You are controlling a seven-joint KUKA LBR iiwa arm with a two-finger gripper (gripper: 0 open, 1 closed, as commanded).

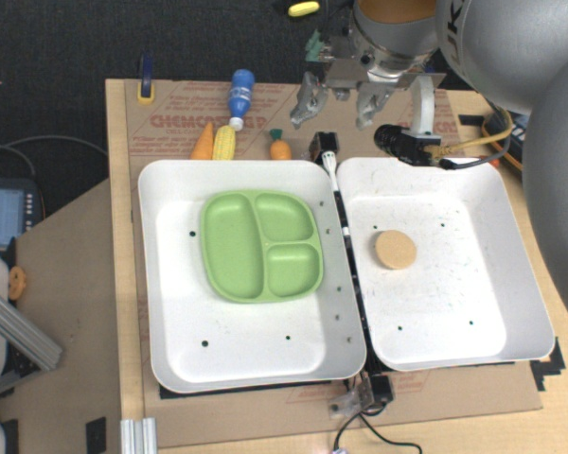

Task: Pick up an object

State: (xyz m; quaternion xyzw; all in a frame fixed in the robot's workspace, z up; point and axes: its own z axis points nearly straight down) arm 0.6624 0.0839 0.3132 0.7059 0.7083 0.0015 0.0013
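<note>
A round tan disc (395, 250) lies in the right bin (492, 329), a little left of its middle. A green divided plate (262, 245) rests flat in the left bin (170, 282). My gripper (337, 108) hangs high above the far edge of the bins, over the bench behind them. Its two metal fingers (307, 100) stand apart and open with nothing between them.
Behind the left bin on the bench lie a blue-and-white bottle (239, 96), a corn cob (223, 142), a carrot (203, 143) and a small orange piece (279, 148). A black strip (341, 225) runs along the seam between the bins.
</note>
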